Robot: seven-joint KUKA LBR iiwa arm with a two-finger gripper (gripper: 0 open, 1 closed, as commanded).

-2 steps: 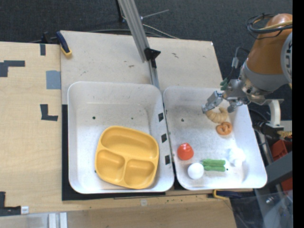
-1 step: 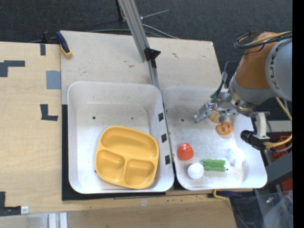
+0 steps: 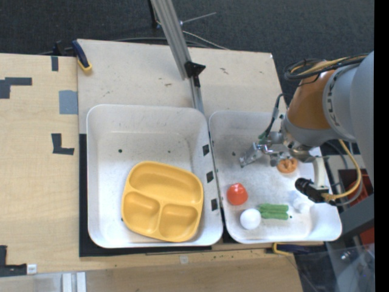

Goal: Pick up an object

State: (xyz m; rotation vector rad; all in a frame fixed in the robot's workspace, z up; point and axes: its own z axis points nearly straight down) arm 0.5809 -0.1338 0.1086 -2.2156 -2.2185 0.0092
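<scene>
While the end effector (image 3: 250,157), its state unclear, hangs over the right bin (image 3: 226,126), the pale wooden bench (image 3: 36,132) meets dark carpet (image 3: 261,11).

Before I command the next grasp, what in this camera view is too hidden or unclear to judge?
- End effector: small and dark, open or shut unreadable.
- Small orange object: partly under the grey arm's wrist, shape unclear.
- Right white bin: far-right side covered by the arm.
</scene>
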